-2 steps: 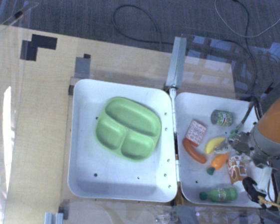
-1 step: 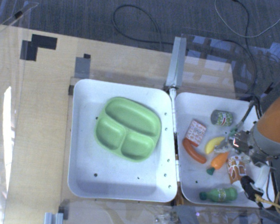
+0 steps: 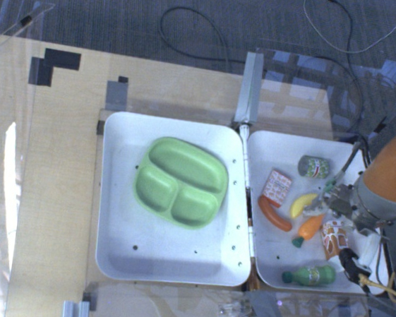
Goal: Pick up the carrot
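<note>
In the right bin [image 3: 265,265], nearest the camera, a green bottle [image 3: 309,275] lies on its side by the front wall. Just behind it sits the carrot [image 3: 309,227], roughly mid-bin and toward the arm's side, its green end at the lower left and its orange body slanting up to the right. It looks like a small toy vegetable (probably hard plastic), so I would judge it light, stiff and a bit slick, and liable to skid on the smooth bin floor. The best hold is likely across the thick orange middle, fingers square to its long axis, since the tapered ends could squirt out.

The gripper [image 3: 335,203] hangs just above and to the right of the carrot's upper end; how wide it stands, or whether it has hold of anything, I cannot tell, as the wrist hides that.

A red sausage [image 3: 275,214] lies to the carrot's left, a yellow banana [image 3: 303,203] nearly touches its top, and a printed packet [image 3: 334,239] sits to its right. Farther back are a red-and-white box [image 3: 276,187] and a can [image 3: 313,167]. In the left bin [image 3: 113,244] rests a green divided plate [image 3: 181,181].
</note>
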`<action>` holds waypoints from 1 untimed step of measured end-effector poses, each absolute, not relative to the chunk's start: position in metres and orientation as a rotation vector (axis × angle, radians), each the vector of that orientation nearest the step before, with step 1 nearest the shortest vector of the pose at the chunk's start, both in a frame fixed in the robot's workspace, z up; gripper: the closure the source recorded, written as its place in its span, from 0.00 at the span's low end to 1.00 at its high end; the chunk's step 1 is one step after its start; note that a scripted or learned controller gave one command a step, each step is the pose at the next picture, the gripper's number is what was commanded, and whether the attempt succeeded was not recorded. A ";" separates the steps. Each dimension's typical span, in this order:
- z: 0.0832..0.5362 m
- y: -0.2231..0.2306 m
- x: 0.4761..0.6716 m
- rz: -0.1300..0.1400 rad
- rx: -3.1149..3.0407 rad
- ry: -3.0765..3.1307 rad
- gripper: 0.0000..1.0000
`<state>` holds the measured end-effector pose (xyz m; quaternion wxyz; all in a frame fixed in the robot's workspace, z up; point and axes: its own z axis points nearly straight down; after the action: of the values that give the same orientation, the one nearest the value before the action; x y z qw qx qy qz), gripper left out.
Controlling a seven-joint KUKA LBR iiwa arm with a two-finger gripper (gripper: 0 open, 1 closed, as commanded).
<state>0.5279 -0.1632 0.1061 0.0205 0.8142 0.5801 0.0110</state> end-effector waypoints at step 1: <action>0.106 -0.159 0.530 0.039 2.589 1.708 0.00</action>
<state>0.5304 -0.1594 0.1059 0.0198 0.8346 0.5503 0.0127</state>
